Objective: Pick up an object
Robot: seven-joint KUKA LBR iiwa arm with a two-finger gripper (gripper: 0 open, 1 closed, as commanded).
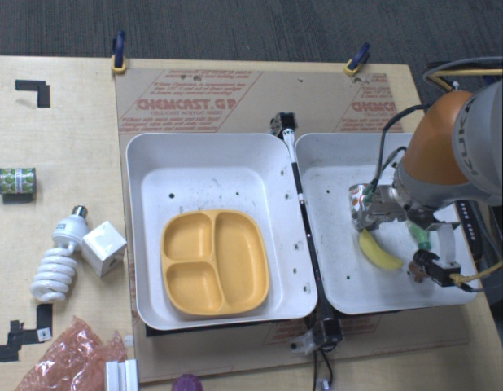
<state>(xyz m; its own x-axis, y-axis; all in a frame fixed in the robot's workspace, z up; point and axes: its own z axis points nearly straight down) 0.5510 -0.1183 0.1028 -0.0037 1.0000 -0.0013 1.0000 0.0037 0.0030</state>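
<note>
Banana (379, 253) lies in the right bin (337, 279), toward its near right part, long axis slanting from upper left to lower right. Gripper (367, 210) sits low in the same bin, just at the banana's far left end; appears touching or nearly so. Cannot tell from this angle whether the claw is wide or closed, and nothing is seen held in it. Arm (447, 149) reaches in from the right, covering the bin's far right corner. A small green thing (420, 236) shows just right of the banana, partly under the wrist; identity unclear.

Left bin (146, 218) holds a yellow divided tray (215, 261), well apart from the action.

Judgement: the step in hand is lining up on the banana. Best done by centring over the fruit's middle rather than its tip, closing across the narrow width, not along the length. A tip grasp would likely slip or pivot. Watch for the green item crowding one side.
</note>
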